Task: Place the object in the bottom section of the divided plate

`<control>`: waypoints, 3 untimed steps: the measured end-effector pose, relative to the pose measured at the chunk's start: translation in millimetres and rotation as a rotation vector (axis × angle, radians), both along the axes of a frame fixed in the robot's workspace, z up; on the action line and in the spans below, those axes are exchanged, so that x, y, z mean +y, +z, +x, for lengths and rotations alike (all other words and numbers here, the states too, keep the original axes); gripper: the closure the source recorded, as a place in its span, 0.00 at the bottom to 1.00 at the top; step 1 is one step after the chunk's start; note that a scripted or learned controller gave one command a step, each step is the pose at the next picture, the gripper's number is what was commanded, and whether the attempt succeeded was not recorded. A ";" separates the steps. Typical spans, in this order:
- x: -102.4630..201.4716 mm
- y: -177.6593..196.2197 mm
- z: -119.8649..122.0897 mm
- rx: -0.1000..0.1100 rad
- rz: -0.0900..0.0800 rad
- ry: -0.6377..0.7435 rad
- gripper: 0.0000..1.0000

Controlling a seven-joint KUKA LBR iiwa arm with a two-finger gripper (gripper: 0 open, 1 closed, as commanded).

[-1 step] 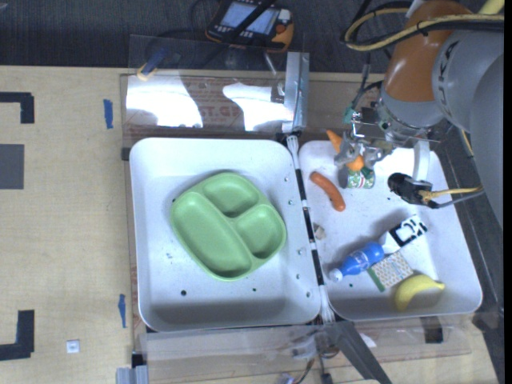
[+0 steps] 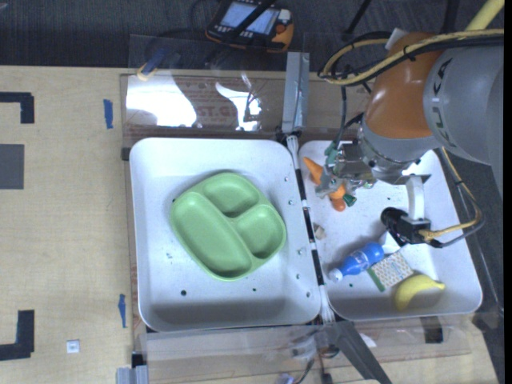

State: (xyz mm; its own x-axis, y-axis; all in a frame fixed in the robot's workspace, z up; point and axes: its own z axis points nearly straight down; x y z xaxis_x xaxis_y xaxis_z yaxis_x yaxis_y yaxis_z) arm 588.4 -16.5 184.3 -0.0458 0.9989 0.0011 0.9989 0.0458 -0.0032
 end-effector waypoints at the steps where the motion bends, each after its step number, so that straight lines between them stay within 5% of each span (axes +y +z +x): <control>1: 72.7 4.2 -32.0 0.000 0.000 0.056 1.00; 2: 53.4 0.0 -35.9 -0.001 0.000 0.220 1.00; 3: 53.5 0.0 -35.8 -0.001 0.000 0.221 0.00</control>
